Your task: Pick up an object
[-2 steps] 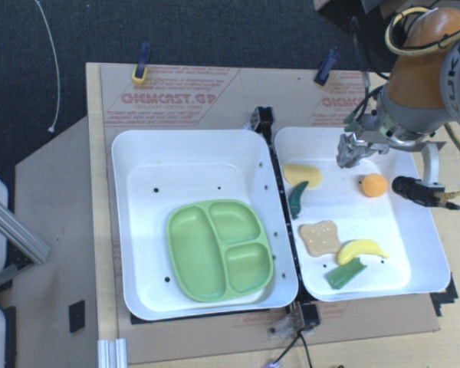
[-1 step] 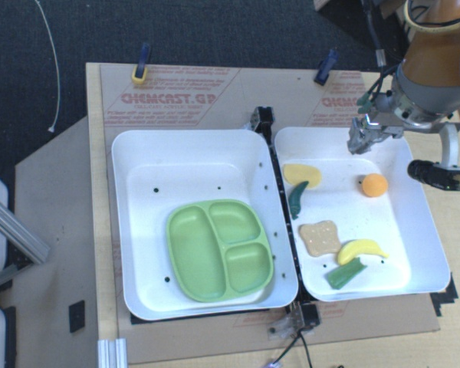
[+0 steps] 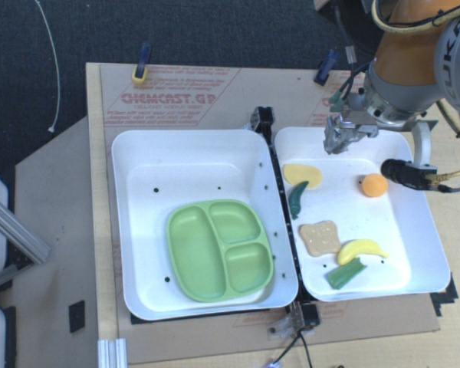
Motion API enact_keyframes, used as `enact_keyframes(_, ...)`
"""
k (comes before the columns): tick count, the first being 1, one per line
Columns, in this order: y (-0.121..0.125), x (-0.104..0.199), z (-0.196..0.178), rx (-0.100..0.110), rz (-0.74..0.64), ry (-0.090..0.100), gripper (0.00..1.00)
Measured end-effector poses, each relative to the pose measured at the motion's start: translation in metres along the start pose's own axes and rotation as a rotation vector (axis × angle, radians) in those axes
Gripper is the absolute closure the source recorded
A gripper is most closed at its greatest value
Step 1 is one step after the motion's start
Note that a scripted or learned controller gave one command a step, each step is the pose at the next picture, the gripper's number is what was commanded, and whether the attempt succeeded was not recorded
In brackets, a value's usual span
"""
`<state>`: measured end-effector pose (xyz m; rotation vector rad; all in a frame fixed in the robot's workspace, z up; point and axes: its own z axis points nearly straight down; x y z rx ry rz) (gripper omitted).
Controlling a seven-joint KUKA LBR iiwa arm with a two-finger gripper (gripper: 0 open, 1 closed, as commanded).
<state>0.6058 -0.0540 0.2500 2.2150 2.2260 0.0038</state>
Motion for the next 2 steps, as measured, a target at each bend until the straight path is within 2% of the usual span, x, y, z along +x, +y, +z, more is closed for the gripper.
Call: enact_keyframes(2, -0.005, 0.115, -0.005, 0.003, -0.001, 0.001, 1.0)
